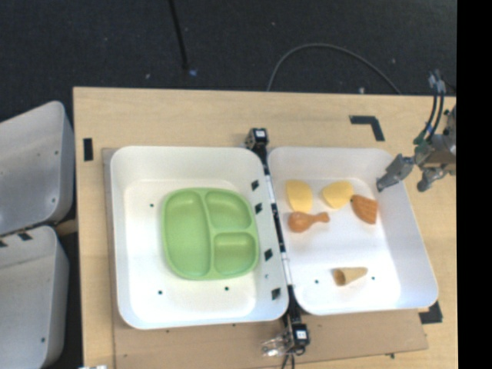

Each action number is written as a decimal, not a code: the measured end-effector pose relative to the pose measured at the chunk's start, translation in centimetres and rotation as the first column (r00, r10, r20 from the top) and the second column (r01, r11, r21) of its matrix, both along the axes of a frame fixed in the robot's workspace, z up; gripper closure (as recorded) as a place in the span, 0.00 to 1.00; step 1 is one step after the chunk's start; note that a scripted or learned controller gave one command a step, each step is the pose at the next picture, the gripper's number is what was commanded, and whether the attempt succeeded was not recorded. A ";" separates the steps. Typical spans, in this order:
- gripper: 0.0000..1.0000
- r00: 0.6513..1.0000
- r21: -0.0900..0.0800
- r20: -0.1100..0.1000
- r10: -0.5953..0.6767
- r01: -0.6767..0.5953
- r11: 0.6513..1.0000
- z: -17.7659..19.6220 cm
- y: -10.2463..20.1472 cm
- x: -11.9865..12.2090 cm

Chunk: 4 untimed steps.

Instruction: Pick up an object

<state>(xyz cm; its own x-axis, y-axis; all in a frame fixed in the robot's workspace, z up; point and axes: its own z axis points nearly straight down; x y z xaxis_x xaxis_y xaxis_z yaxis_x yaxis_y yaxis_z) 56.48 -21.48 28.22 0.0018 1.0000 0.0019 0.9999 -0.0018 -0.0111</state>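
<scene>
Divided plate [209, 233] in left bin [123, 283]; four food pieces in right bin [400, 283].

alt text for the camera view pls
A grey two-finger gripper, fingers spread, hovers over the right white bin's far right edge, holding nothing; four small yellow and orange toy foods lie inside. The left white bin holds a green divided plate.

- No text, label, brand, number or sign can be read anywhere on the bench [192, 114], the bins or the objects.
</scene>
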 end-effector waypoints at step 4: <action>0.00 1.000 -0.001 0.004 0.000 0.000 1.000 -17.6 0.2 -0.8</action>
<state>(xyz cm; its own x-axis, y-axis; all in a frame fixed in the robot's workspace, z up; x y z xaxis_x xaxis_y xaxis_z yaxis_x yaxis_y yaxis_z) 55.72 -21.26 10.58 0.0020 1.0000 0.0011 1.0000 -0.0020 -0.0071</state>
